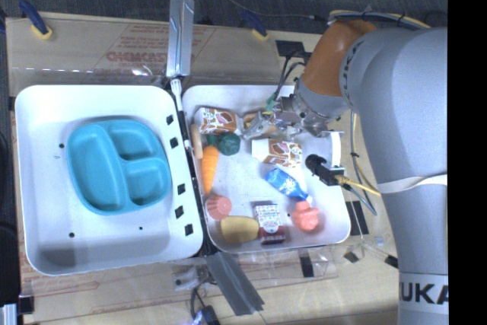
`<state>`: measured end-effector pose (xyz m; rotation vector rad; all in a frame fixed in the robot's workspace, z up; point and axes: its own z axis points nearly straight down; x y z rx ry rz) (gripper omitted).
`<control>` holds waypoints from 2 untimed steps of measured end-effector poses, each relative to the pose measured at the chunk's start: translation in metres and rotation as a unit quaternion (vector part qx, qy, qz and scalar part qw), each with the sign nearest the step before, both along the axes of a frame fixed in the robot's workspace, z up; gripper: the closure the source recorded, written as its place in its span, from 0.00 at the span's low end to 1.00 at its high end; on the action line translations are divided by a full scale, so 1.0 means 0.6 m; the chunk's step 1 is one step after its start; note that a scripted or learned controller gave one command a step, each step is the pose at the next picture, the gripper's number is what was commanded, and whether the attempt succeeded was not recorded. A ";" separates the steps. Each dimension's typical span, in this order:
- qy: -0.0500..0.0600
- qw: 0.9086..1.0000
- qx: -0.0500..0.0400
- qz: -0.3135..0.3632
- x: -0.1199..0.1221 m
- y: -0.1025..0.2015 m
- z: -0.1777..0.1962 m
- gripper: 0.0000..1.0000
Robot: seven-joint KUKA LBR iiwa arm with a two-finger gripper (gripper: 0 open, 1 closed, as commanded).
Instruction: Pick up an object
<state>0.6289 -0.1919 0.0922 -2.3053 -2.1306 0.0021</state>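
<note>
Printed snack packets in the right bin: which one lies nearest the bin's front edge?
The dark red packet, beside the yellow potato. The other packets lie further back, near the gripper.

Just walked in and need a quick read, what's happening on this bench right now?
The grey arm reaches from the right into the right bin, its gripper low over the toy food near the back, by a green item and a carrot. The left bin holds a blue divided tray.

Arm [403, 125]: grey, orange band above wrist, reaching in from the right, wrist bent downward. Gripper [275, 118]: lowered, pointing left.
</note>
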 end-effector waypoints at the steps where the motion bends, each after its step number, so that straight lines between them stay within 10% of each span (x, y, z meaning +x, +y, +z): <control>1: 0.000 0.995 0.000 0.099 -0.104 0.009 -0.001 0.00; 2: -0.001 0.992 0.000 0.125 -0.236 0.021 0.000 0.00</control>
